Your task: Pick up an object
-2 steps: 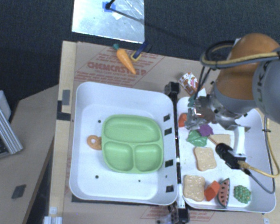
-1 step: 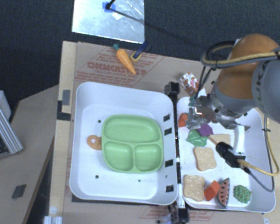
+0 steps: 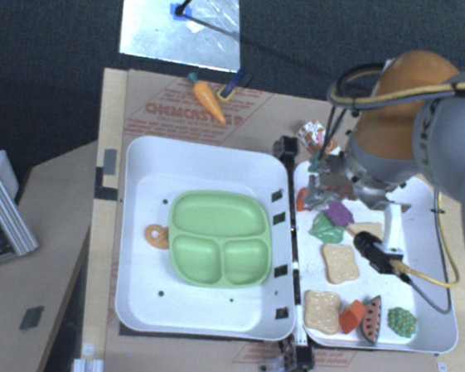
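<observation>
At the lower right of the frame, the right bin (image 3: 441, 334) held a watermelon slice (image 3: 372, 319), toast (image 3: 340, 263), and farther up a purple piece (image 3: 339, 212). The tool (image 3: 325, 192) hung beside that piece; its opening couldn't be told.

I am looking down on two bins sitting side by side on the bench. The left bin (image 3: 142, 212) is holding a divided tray (image 3: 218, 238) near its middle, with a pretzel toy (image 3: 157, 236) lying just left of the tray. In the right bin (image 3: 441, 330), two toast slices (image 3: 340, 263) are lying one before the other, and a watermelon slice (image 3: 372, 318) and a broccoli piece (image 3: 402, 322) are resting to the right of the nearer one. The gripper (image 3: 326, 187) is hanging over that bin's far left part. Behind the left bin, a toy carrot (image 3: 209, 101) is lying on the cardboard (image 3: 257, 113).
</observation>
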Robot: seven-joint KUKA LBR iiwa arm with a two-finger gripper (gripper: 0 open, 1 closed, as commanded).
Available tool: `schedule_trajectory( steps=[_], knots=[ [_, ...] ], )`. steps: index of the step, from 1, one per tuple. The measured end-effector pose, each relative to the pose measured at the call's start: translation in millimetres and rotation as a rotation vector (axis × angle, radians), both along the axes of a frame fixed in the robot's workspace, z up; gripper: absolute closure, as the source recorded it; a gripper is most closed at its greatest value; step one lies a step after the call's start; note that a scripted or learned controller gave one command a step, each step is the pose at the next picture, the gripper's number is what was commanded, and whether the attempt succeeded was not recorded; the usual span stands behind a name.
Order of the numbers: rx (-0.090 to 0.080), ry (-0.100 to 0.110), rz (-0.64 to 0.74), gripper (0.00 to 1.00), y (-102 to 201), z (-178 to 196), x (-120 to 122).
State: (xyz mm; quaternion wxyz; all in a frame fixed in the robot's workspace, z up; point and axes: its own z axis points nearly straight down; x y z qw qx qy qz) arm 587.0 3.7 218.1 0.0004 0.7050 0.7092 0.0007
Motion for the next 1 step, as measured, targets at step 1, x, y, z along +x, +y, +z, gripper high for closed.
schedule_trajectory(
  steps=[1],
  knots=[
    [-0.001,-0.001,-0.005,1.0,-12.7,14.2,2.8]
  ],
)
